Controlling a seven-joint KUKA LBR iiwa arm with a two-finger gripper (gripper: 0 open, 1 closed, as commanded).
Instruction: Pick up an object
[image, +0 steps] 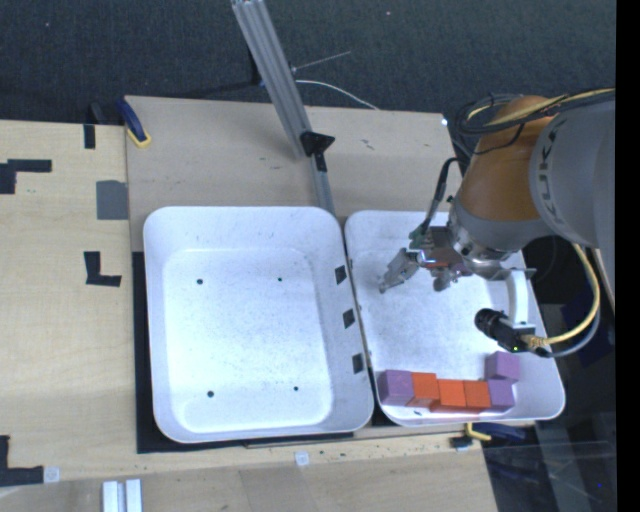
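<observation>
Several blocks lie along the front wall of the right bin (400, 232): a purple block (397, 386) at the left, orange blocks (450, 392) in the middle, and purple blocks (502, 378) stacked in the front right corner. My gripper (418, 270) hangs over the middle of the right bin, well behind the blocks. Its fingers (397, 272) are spread apart, with nothing between them.
The left bin (165, 235) sits beside the right one, their rims touching. A grey metal pole (285, 85) slants in from the top to the bins' back edge. A black cable fitting (497, 328) hangs from the arm over the right bin's right side.
</observation>
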